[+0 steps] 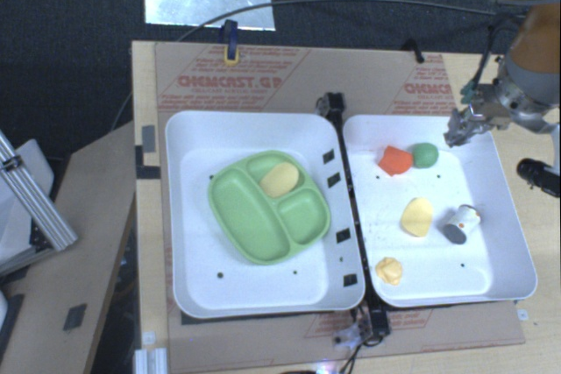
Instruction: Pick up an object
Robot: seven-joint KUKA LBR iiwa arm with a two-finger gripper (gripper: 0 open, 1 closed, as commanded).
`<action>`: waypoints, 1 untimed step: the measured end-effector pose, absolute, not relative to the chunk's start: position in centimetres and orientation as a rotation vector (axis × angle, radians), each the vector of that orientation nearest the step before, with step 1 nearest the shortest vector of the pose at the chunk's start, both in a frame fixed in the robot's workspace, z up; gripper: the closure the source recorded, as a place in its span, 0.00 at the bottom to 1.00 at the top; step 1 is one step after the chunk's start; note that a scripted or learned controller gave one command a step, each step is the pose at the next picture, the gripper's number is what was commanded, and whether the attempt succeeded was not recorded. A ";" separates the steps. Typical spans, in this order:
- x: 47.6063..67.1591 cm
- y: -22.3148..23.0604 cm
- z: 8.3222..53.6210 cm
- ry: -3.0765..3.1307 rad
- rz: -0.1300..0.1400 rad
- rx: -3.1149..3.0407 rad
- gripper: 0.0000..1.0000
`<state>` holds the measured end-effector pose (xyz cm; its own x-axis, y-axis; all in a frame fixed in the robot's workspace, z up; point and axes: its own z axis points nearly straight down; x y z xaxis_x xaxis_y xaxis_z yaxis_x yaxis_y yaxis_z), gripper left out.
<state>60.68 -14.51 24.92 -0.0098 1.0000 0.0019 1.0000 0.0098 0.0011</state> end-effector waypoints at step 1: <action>61.2 -9.5 25.1 -2.232 -0.003 -2.212 1.00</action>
